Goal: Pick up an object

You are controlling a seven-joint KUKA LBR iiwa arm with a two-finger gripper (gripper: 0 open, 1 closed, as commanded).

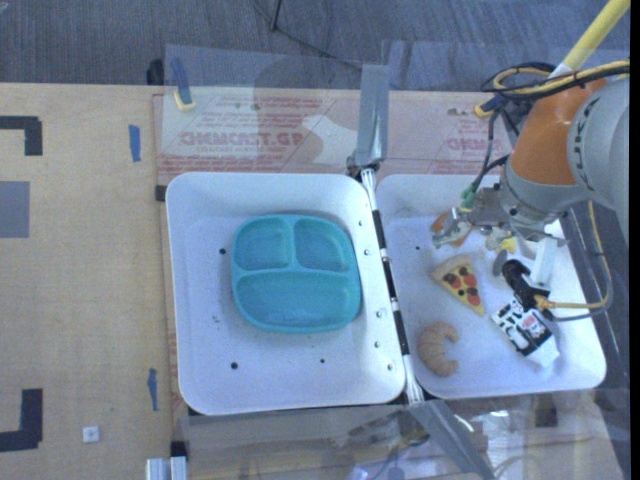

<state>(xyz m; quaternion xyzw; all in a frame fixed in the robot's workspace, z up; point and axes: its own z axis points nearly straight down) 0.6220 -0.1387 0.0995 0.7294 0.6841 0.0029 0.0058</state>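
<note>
From the overhead camera I see the jaws low in the right bin over a small orange object, grip state unclear, so I'd centre on it before closing and lifting straight.

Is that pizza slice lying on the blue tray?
No, the pizza slice lies in the right bin near the croissant, while the blue tray sits in the left bin.
</note>
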